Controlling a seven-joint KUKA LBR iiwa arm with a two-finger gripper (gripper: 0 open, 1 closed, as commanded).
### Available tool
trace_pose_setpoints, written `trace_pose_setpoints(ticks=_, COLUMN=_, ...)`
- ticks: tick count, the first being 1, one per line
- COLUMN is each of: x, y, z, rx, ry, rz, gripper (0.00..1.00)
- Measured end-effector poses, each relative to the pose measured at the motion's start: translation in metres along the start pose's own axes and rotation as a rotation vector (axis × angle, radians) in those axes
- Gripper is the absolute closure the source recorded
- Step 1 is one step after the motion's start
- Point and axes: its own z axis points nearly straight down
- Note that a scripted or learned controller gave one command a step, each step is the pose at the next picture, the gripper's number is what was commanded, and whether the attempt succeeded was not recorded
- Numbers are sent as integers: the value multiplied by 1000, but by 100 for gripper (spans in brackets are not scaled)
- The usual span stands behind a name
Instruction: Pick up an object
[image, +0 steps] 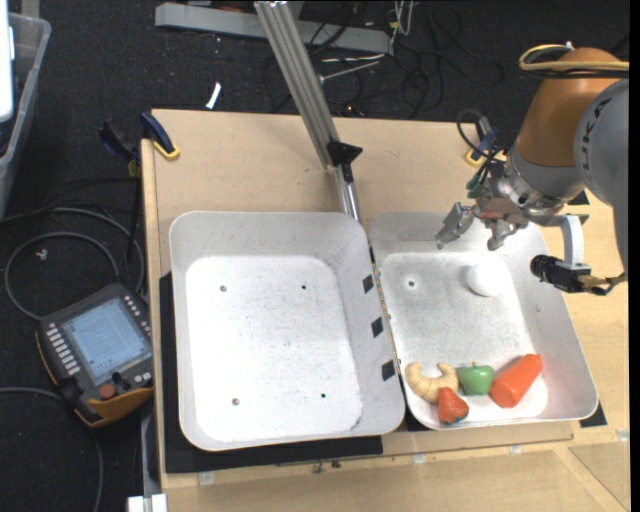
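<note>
Nearest us, we saw an orange carrot, green pepper and red piece crowding the right bin; a white ball sat below the open, empty gripper.

Two shallow white plastic bins sit side by side on one desk — a left bin and a right bin. The right bin has five items — one white ball, one cream curved piece, one green pepper, one orange carrot, one small red piece.

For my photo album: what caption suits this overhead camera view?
Open claw hovers above white ball in right bin; toy food lies along the bin's near edge.
</note>
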Motion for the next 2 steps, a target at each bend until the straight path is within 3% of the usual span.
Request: trace_pose_setpoints(ticks=2, x=2, y=9, z=85, rx=-4, ry=-1, rz=-4, gripper=0)
